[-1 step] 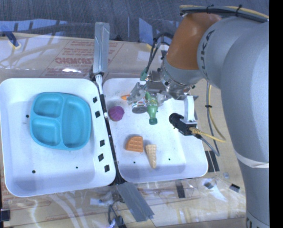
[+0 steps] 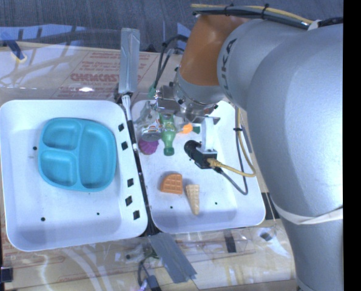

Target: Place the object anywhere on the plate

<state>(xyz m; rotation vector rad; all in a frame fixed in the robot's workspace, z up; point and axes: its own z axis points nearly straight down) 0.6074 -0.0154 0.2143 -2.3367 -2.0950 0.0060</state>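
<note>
Here, the grey robot arm with the orange band reaches in from the view's right and bends down over the far end of the right-hand shallow white bin. Its metal jaws hang at the bin's far left corner, just above a small cluster of toys. Whether they are released or clenched cannot be told, because the wrist hides them from above. Nothing can be seen gripped between them.

In that cluster stands a green plastic toy bottle, tilted a little, and just beside it on the view's left lies a small purple rounded piece. A tiny orange piece sits close on the bottle's other side (too small to name with any confidence).

Nearer the camera, well apart from the cluster, a tan square waffle-like toy lies flat on the bin floor. A pale ice-cream cone toy lies on its side just beside it, its point towards the near wall.

All of these small things are in the right-hand bin. The light blue plastic plate with three compartments lies flat in the middle of the left-hand shallow white bin, across the shared walls from the toys. Both bins rest side by side on the brown cardboard-covered tabletop.
</note>
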